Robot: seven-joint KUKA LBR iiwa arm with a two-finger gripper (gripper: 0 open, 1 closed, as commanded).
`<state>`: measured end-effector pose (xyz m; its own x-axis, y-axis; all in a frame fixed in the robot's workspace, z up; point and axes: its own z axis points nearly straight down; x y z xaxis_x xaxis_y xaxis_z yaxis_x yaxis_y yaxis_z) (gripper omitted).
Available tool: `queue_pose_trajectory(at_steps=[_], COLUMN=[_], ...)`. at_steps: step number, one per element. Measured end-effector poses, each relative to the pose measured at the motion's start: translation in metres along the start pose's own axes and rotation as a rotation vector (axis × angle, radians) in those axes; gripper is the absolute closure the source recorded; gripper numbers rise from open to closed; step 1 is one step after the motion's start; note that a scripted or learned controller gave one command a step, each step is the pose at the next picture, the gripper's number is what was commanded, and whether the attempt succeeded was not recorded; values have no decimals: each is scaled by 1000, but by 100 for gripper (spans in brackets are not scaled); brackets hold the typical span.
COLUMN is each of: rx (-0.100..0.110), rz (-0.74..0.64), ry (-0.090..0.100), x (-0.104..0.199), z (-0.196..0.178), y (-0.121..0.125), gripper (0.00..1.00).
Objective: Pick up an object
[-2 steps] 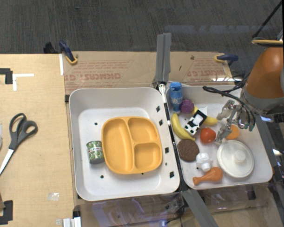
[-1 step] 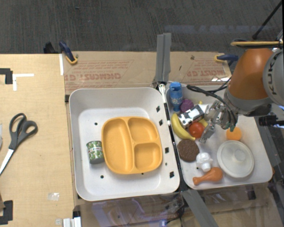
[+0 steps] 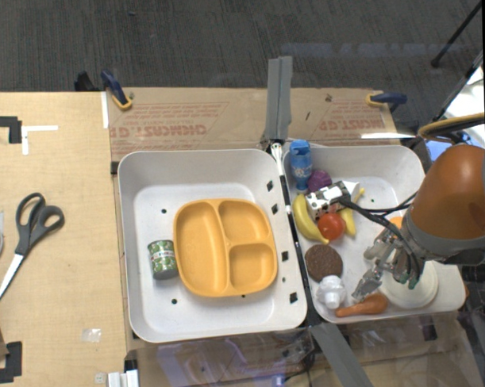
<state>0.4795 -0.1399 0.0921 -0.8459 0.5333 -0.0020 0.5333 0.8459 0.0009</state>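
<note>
Carrot [image 3: 364,307] lies just below the gripper [image 3: 371,283], long axis running left-right along the right bin's [image 3: 400,155] front wall; can't tell the gripper's state from here.

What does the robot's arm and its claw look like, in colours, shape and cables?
The arm is thick and rounded, with a broad orange band over a grey ring near the wrist. Black cables run beside it toward the wrist. The claw is a small silver-grey metal assembly with thin fingers, with a spot of green at its base. No markings are readable.
</note>
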Motion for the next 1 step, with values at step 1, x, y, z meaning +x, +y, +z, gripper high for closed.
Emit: queue_pose_trajectory(at_steps=[1], rx=[1], rz=[168], ry=[-1], x=[-72], z=[-15], y=[30], gripper=[0])
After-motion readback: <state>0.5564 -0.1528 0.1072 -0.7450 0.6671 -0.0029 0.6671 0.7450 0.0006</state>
